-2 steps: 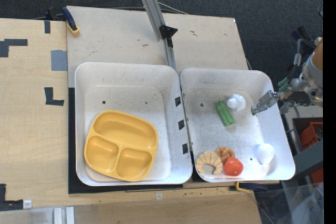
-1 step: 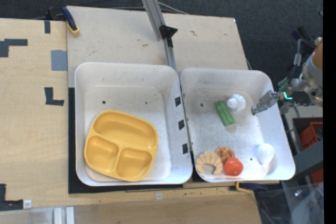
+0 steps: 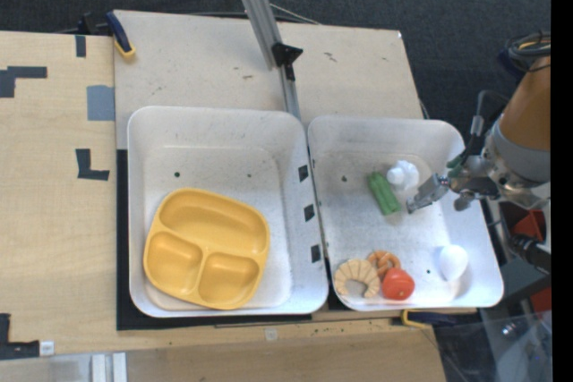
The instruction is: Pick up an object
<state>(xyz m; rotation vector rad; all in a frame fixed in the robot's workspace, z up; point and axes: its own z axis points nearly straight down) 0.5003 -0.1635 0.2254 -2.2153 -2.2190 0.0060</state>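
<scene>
The gripper (image 3: 428,195) hangs low over the right bin (image 3: 358,134) with nothing between its fingers, though I cannot tell how far they are parted. The green block (image 3: 383,192) and the white object (image 3: 402,174) lie just beside it, touching — a descent here risks clipping both and seating on neither.

In the right bin (image 3: 358,134) lie a green block (image 3: 384,193), white cup (image 3: 403,174), croissant (image 3: 357,276), tomato (image 3: 397,284) and egg (image 3: 451,261).

Grey arm (image 3: 524,158) with a broad orange band above the wrist, dark cabling alongside, ending in a slim grey-metal pincer (image 3: 421,199) with green-tinged fittings.
</scene>
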